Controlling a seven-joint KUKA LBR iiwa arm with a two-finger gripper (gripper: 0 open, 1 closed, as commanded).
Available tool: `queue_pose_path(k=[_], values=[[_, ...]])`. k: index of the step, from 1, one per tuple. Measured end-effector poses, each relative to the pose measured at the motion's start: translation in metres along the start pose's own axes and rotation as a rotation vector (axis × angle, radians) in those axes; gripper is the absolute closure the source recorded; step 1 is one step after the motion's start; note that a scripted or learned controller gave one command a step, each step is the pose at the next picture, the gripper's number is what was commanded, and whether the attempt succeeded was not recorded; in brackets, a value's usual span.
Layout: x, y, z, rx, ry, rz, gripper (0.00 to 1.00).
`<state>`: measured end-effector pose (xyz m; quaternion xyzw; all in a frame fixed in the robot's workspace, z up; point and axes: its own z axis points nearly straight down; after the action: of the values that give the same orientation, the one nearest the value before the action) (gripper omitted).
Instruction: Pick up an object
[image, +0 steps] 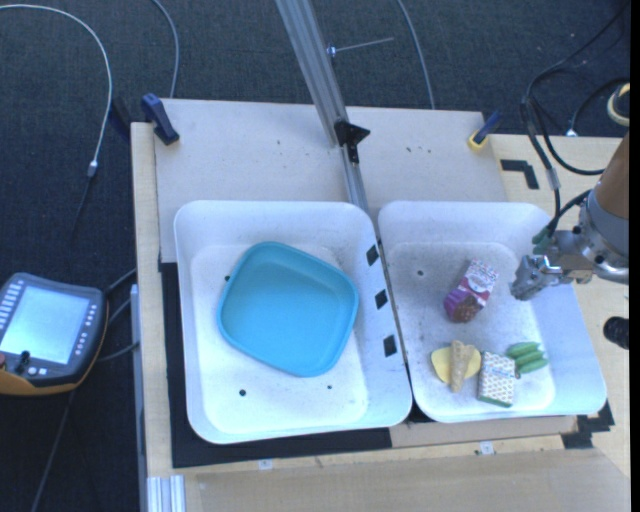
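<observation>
The right bin (430, 225) holds several small objects. A purple and white packet (471, 292) lies near its middle. A yellow item (455, 364), a checkered green and white block (497, 379) and a green pea pod (527, 355) lie along its front. My gripper (527, 281) hangs over the bin's right side, just right of the purple packet and apart from it. Nothing shows between its fingers.
The left bin (200, 240) holds a light blue square plate (289, 307). A metal pole (322, 85) slants down to the gap between the bins. A teach pendant (45, 328) lies off the bench at left. Clamps mark the bench's back corners.
</observation>
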<state>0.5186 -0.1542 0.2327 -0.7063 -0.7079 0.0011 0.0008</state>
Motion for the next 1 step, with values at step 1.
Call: queue_pose_path(k=[1], values=[[0.0496, 0.0126, -0.0079, 0.001, 0.001, -0.004, 1.0]])
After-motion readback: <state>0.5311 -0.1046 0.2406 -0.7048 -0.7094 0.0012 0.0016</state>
